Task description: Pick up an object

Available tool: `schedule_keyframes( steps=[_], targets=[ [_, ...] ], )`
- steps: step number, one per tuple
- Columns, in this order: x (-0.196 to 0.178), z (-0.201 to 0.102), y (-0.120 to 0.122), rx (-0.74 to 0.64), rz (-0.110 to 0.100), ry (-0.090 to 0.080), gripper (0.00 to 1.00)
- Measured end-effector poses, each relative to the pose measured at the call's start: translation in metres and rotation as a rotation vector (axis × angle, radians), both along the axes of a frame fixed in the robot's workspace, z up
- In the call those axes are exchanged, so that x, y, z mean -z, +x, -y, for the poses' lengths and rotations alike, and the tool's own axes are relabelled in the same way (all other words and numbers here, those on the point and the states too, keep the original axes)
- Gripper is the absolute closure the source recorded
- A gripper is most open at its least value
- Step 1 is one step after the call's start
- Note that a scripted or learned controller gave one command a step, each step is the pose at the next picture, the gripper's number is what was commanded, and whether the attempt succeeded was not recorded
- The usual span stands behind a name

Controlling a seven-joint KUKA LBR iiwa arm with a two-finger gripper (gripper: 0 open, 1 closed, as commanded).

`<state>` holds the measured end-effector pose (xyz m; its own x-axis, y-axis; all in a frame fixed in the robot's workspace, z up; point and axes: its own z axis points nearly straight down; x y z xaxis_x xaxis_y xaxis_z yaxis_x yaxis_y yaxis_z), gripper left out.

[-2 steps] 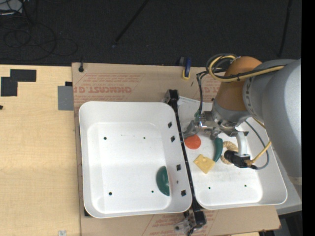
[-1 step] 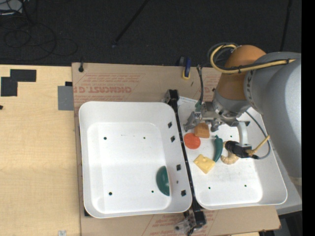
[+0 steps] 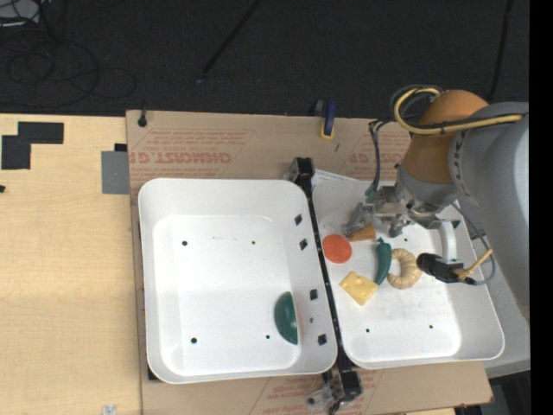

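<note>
Gripper [image 3: 373, 219] just above orange disc [image 3: 337, 249], right bin [image 3: 432, 335]

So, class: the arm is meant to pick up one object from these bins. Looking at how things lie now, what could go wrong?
1. In the right white bin, the round orange-red disc, yellow wedge-shaped block, curved dark green piece and tan ring crowd together, so a grasp might catch two or nudge neighbours.
2. The gripper sits at the cluster's edge near a small orange item; it may only push it.
</note>
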<state>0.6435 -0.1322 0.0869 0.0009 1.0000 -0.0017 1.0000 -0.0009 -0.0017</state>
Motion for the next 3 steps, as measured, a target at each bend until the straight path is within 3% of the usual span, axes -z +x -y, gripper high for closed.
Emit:
schedule_keyframes(
  steps=[1, 2, 3],
  targets=[
    [-0.01, 0.0, 0.0, -0.001, -0.001, 0.001, 1.0],
    [-0.024, -0.049, -0.066, 0.0, -0.007, 0.005, 1.0],
    [-0.105, -0.108, -0.054, -0.007, 0.006, 0.004, 1.0]
  ],
)
